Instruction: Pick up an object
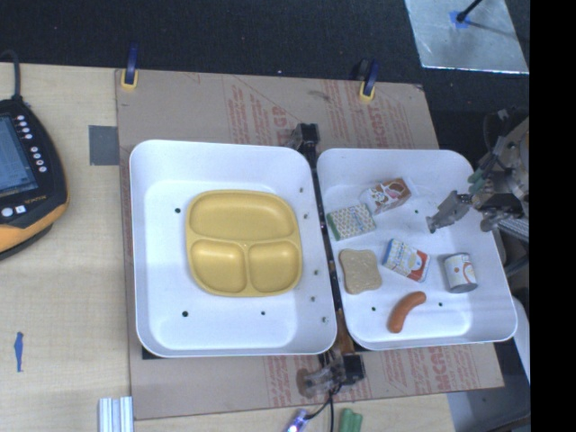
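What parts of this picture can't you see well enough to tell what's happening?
- Grey two-finger gripper, camera view: small and dark over the right white bin; open or shut is unclear.
- Grey arm: cut off by the right edge.
- Small printed cartons: labels too small to read.
- Black-and-orange handheld controller: cut off by the left edge.

Bench (63, 331) bears cardboard (270, 97), perhaps pendant (27, 183).
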Robot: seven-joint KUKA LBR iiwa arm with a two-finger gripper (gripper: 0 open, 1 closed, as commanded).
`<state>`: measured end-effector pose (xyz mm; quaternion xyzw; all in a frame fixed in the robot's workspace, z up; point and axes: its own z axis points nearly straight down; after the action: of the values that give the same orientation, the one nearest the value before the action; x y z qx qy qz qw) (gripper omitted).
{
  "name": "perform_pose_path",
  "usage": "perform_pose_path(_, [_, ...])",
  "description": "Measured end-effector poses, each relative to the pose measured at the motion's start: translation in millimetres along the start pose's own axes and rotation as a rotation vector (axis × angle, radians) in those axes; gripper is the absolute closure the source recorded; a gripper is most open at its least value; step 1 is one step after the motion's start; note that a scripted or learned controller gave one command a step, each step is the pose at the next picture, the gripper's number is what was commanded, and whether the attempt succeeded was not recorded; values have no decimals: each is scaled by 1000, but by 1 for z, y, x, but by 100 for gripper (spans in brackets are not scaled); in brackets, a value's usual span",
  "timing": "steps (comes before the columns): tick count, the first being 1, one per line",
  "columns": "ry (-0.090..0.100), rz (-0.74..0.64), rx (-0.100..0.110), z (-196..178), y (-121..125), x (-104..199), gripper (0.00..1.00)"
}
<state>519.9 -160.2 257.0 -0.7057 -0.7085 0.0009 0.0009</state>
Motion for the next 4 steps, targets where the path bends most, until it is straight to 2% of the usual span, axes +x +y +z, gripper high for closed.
perform_pose_path(1, [-1, -2, 1, 87, -41, -2, 0])
perform_pose_path(2, [1, -3, 2, 153, -44, 27, 0])
perform_pose_path(3, [-2, -7, 1, 143, -43, 26, 100])
perform_pose_path(4, [1, -3, 2, 166, -44, 38, 100])
